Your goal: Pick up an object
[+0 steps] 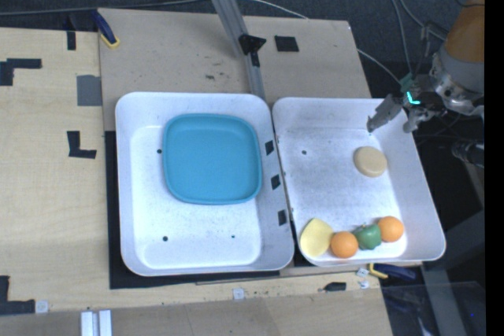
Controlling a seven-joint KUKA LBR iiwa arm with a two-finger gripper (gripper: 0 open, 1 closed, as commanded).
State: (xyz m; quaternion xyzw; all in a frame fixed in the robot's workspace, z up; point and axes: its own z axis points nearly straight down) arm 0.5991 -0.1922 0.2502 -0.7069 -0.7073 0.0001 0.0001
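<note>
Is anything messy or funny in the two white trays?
Nothing is spilled or broken. The blue plate lies flat in the left bin. In the right bin, four toy foods crowd one corner, and the tan round piece sits apart.

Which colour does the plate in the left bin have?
The plate is light blue, clear in the camera view.

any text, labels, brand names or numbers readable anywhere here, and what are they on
None can be read.
The blue plate, both white bins and the items in the right bin carry no print.
The gripper shows a small teal light, not a sign.
</note>
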